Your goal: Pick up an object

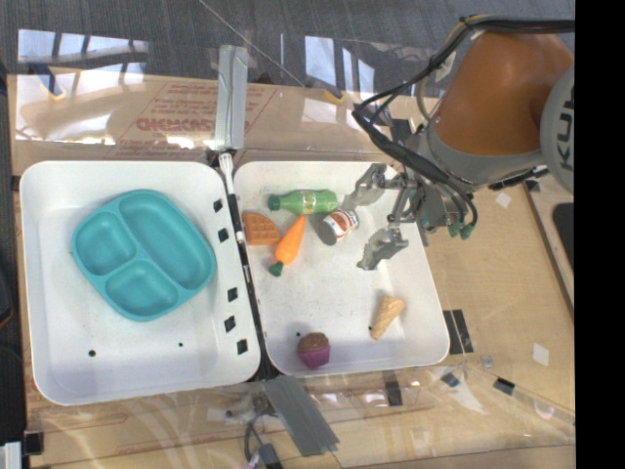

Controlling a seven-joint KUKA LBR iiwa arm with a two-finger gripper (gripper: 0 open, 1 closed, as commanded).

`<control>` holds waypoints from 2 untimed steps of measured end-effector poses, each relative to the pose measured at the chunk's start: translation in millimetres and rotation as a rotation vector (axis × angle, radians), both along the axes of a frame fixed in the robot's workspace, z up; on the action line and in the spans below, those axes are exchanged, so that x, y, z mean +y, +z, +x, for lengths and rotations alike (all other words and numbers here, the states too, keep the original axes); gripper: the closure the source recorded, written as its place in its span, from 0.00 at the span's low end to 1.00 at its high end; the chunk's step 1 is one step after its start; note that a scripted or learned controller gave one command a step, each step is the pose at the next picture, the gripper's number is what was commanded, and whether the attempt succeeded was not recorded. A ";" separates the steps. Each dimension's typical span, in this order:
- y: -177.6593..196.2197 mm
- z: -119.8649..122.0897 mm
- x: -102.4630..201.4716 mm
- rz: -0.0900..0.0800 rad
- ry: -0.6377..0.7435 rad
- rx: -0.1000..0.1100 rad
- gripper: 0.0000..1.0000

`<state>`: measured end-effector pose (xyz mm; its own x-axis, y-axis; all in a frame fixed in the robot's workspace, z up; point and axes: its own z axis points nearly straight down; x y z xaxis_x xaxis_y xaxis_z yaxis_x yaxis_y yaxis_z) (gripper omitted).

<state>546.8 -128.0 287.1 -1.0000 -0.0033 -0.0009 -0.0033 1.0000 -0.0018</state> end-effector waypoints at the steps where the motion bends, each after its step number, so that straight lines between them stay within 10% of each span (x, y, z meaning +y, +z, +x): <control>1: -156.9 -31.1 -23.3 0.003 -0.163 0.009 0.00; 2: -194.4 -68.8 -62.4 0.001 -0.131 -0.002 0.00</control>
<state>478.0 -190.4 92.7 -0.9919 0.1270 -0.0029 0.1270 0.9919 -0.0002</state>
